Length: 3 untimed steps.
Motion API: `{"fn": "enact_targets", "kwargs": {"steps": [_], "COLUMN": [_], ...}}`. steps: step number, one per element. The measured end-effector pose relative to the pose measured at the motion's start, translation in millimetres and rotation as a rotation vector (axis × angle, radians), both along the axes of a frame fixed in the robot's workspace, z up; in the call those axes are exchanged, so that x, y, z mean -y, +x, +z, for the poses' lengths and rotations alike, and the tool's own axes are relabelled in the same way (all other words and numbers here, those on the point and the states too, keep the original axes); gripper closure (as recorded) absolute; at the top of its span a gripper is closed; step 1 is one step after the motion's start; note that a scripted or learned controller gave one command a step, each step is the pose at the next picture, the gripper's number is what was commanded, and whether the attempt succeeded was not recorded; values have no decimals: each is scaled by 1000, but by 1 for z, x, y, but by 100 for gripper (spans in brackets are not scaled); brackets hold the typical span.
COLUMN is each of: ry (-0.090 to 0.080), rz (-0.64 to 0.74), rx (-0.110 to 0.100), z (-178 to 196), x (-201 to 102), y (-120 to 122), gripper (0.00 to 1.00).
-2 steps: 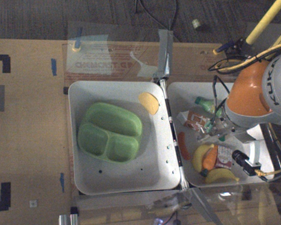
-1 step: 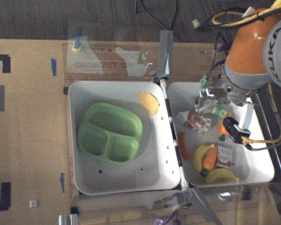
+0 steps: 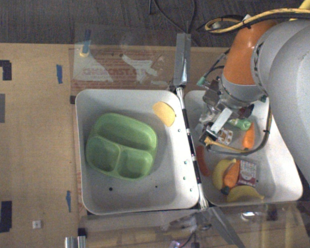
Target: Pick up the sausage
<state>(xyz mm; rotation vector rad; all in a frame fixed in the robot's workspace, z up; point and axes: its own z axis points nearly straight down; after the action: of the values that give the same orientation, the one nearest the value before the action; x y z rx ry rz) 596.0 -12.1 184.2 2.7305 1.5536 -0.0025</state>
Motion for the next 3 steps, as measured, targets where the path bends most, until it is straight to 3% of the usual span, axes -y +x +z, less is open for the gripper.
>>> {"fn": "enact_targets", "kwargs": {"steps": [1,2,3], "ry": [-1,0,1], "rz": [-506,-491,-838], "rx": [0,0,2], "z": [70,109,59], "x": [49,-8,-10], "y": [-10,-3,52], "gripper": [100,100,100]}}
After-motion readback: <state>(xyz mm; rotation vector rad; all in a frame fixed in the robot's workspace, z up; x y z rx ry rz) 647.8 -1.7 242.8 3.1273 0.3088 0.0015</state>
